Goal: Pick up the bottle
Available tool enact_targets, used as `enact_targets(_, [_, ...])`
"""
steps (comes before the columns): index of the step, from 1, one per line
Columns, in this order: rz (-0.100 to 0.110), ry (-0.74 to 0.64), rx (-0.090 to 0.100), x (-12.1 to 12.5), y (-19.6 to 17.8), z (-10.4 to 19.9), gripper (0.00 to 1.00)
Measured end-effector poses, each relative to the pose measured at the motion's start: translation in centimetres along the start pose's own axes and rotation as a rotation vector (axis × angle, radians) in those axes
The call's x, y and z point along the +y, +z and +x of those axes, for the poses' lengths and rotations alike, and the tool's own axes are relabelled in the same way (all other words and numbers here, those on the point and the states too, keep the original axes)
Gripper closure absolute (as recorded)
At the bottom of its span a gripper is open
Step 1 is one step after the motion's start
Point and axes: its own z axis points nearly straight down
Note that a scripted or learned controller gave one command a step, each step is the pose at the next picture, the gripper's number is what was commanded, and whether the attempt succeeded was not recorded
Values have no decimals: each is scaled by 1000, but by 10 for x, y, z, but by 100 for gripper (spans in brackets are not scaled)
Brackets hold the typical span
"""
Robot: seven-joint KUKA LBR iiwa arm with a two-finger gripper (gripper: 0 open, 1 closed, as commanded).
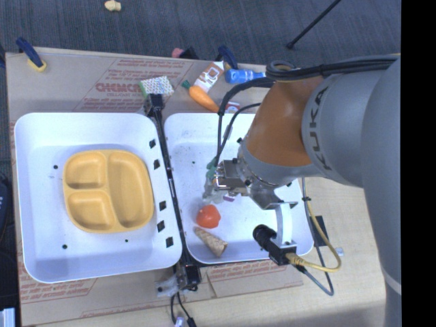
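Note:
My gripper (216, 184) hangs low over the middle of the right bin (182, 142), under the grey arm and its orange band (286, 125). A small pink and purple item (229, 197) peeks out just beside it, mostly hidden by the wrist, and I cannot tell what it is. A red round thing (209, 216) lies just in front of the gripper. A tan tapered piece (210, 242) rests near the bin's front wall. A small white and orange bottle-shaped item (207, 78) lies outside on the cardboard behind the bin.
A yellow divided plate (107, 188) sits in the left bin (34, 142). An orange carrot (203, 98) and a blue clamp (242, 75) lie behind the right bin. Black clips (161, 176) run along the wall between the bins. A yellow cable (320, 261) loops at the front right.

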Motion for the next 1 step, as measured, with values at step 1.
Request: enact_targets(1, [3,-16,-1,-5,15,85,100])
